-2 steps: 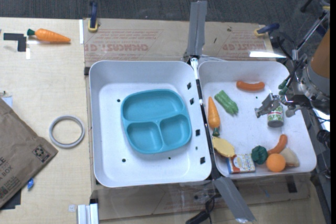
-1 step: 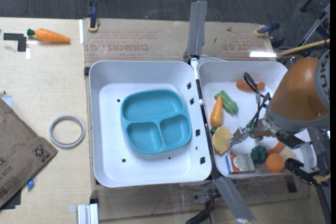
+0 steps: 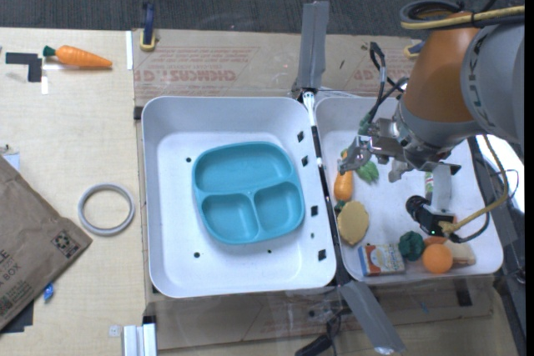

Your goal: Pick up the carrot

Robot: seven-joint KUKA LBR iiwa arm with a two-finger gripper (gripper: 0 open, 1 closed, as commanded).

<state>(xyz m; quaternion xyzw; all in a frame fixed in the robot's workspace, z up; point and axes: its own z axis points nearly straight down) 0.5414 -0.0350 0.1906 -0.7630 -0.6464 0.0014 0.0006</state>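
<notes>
In the right bin, centre right of the frame: arm over the upper half; gripper near the left wall, grip state cannot be told. Carrot, small, orange, just below it, close to that wall. Beige round food beneath; orange and carton crowd the lower edge. Left bin: blue three-part tray, smooth.
</notes>
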